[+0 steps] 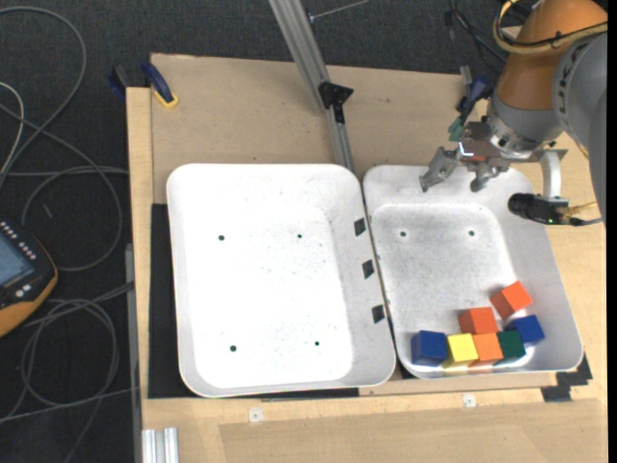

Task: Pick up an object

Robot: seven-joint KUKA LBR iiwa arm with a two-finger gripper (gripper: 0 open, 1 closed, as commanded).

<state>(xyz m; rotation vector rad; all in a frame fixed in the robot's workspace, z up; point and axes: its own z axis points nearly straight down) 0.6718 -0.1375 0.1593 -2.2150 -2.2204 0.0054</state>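
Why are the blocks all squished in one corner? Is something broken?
Nothing looks broken. The blocks sit heaped in the right bin's near corner, one orange block tilted against the wall. The gripper hangs open over the far end.

Arm [554, 56] cut off by the right and top edges; only the orange band and wrist show. Handheld controller [21, 273] at far left is cropped by the frame edge, its screen too blurry to read. Green block [512, 344] is mostly hidden behind the orange block [487, 346] and the blue one [526, 330]. Slanted metal pole [304, 51] runs out of the top edge. Cables [58, 143] on the floor trail off the left. Blue clamp [159, 83] at the bench corner is too small to make out.
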